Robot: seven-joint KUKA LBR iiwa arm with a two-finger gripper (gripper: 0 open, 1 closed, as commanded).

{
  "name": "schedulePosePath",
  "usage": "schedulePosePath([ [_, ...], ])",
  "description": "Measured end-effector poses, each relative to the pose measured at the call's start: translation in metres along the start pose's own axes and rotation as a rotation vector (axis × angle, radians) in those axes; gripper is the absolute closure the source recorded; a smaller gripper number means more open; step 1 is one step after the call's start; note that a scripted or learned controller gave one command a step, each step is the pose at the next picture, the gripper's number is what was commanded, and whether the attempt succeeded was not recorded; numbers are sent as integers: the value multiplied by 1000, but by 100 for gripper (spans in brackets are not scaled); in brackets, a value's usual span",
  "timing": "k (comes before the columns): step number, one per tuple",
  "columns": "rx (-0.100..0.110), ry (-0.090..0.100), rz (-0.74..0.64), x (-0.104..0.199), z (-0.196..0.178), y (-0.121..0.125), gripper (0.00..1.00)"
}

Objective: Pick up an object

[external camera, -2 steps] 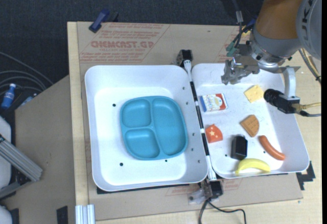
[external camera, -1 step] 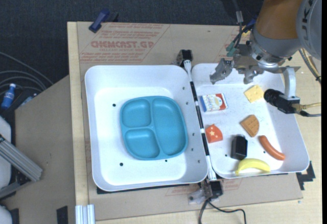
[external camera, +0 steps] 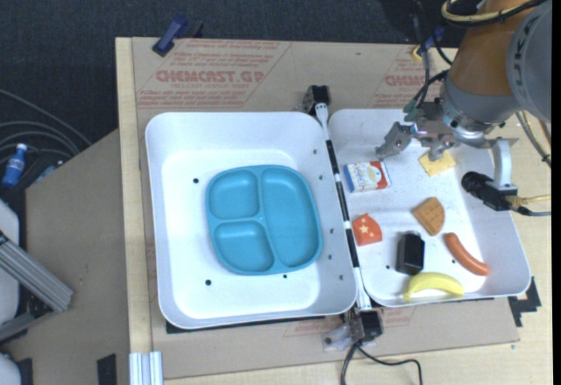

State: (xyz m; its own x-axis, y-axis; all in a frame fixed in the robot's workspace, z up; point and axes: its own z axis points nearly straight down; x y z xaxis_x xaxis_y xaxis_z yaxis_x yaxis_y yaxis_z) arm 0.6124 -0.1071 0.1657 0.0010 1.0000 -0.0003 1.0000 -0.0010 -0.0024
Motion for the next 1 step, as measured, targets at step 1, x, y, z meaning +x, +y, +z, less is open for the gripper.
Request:
schedulePosePath([
  [1,-1,0,-1,-8,82,51,0],
])
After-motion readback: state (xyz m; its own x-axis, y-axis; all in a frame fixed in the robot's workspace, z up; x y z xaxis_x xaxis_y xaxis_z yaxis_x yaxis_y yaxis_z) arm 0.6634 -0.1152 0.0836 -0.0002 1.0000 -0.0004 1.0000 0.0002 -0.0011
